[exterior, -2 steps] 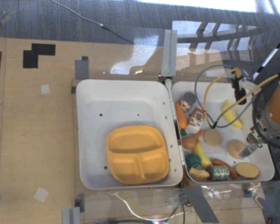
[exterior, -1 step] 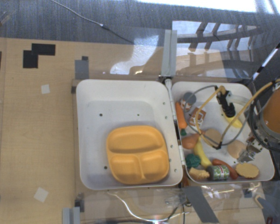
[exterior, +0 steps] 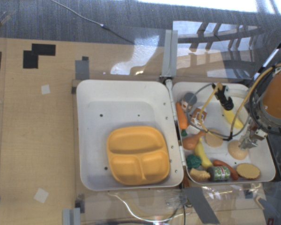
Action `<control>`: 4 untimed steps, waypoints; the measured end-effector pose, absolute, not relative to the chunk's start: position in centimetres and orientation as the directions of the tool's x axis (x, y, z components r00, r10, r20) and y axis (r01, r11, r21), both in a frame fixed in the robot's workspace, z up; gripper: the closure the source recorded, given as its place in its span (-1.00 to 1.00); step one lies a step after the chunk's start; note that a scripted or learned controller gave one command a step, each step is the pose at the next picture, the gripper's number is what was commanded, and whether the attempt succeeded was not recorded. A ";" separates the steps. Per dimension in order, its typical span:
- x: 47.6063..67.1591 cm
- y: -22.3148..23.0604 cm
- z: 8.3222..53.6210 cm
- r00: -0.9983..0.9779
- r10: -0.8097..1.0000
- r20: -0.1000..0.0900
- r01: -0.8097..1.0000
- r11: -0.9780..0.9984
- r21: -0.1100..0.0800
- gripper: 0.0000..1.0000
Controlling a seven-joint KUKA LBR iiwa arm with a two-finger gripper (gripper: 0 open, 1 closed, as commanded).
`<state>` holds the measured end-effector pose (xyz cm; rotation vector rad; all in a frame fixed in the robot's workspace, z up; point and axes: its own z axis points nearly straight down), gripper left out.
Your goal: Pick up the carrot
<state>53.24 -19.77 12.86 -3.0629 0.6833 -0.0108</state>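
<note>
Reaching in from three o'clock, the arm (exterior: pixel 274 97) is hovering low over the right bin (exterior: pixel 269 172), and this looks like the approach step, with no grasp on the carrot (exterior: pixel 181 116) made so far. The carrot is lying against the left wall of that bin, at about nine o'clock within it, its length running roughly from twelve to six, just beside a small boxy item (exterior: pixel 197 117) and above an orange drumstick-shaped toy (exterior: pixel 194 140). The hand (exterior: pixel 250 139) is sitting well apart from it, toward four o'clock in the bin, next to a pale round disc (exterior: pixel 237 149); whether it is spread or pressed together I cannot tell, as it is small and partly masked by cables. Nothing is visibly pinched in it. The arm's grey body with its orange band is leaning in over the bin's right rim, wrist pointing down. As I judge it, the next move is calling for a lift clear of the clutter, a shift toward nine o'clock across the bin, then a descent lined up across the carrot's narrow width. The wall beside it is leaving little room on that side. The left bin (exterior: pixel 91 97) is holding a yellow divided plate (exterior: pixel 138 153).
</note>
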 end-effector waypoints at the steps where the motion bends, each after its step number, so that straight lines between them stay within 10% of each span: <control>1: 55.9 -20.5 12.1 0.977 -0.211 0.008 -0.211 -0.977 -0.003 1.00; 4: 49.4 -20.5 13.0 0.980 -0.197 0.006 -0.197 -0.980 -0.003 1.00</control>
